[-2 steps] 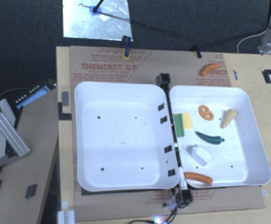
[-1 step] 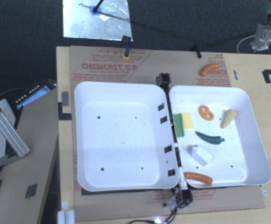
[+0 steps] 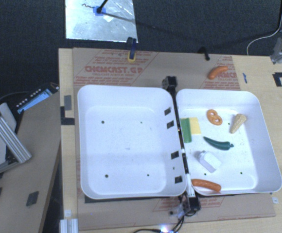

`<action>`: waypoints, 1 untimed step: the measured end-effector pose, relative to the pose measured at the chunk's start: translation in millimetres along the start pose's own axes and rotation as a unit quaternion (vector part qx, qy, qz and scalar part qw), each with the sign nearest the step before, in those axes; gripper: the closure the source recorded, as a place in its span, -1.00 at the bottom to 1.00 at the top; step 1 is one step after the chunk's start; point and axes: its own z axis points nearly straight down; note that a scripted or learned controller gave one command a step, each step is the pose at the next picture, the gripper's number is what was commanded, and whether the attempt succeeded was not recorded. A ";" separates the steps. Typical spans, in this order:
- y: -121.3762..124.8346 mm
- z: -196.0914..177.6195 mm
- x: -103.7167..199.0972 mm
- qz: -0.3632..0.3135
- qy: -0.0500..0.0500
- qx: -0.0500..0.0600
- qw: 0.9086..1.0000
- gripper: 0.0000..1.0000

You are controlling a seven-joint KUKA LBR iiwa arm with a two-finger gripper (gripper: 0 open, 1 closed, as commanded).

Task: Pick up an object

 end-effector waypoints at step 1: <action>1.5 -82.7 61.3 -0.007 0.000 -0.007 1.000 1.00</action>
